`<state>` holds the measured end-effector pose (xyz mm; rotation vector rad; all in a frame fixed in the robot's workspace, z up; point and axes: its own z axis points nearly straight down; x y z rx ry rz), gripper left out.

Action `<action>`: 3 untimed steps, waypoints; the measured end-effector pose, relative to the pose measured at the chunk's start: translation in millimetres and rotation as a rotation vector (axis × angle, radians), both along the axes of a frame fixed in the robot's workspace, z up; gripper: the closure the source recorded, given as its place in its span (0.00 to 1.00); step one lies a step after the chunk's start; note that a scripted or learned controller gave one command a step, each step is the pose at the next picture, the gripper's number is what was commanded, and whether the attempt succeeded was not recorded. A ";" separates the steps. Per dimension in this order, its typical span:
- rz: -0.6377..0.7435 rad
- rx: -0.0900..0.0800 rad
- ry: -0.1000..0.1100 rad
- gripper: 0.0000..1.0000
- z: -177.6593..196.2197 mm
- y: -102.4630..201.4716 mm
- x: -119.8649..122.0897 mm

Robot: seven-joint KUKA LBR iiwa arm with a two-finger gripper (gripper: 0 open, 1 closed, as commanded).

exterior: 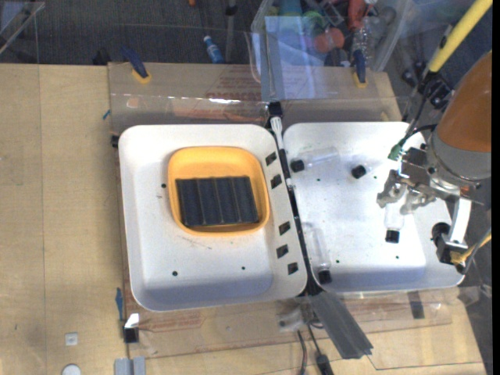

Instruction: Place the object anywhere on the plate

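Two shallow white bins were seen side by side on the bench (47, 209), and the left bin (141, 248) is taken here as the landmark. Inside it, toward its upper middle, an orange plate (178, 166) with rounded corners was found, and a dark ribbed rectangular block (217, 201) was lying flat on that plate, well within its rim. Just to the right of the left bin, touching along a shared edge marked by a row of black clips (280, 209), the right bin (351, 248) was placed. The arm (469, 123) was seen over the far right side of that second bin, well apart from the left bin and the plate. The gripper (394, 221) was pointed downward above the right bin's floor; whether it was open or closed could not be told, and nothing was clearly seen in its hold. A small black piece (358, 172) was lying on the right bin's floor, between the left bin and the gripper.
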<state>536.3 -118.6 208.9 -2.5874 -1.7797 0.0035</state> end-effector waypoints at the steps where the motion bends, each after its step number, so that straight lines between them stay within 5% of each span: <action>1: 0.000 0.000 0.000 0.00 0.1 0.1 0.1; 2: 0.131 -0.001 -0.003 0.00 12.2 -30.6 56.8; 3: 0.026 -0.001 -0.004 0.00 4.7 -85.0 77.3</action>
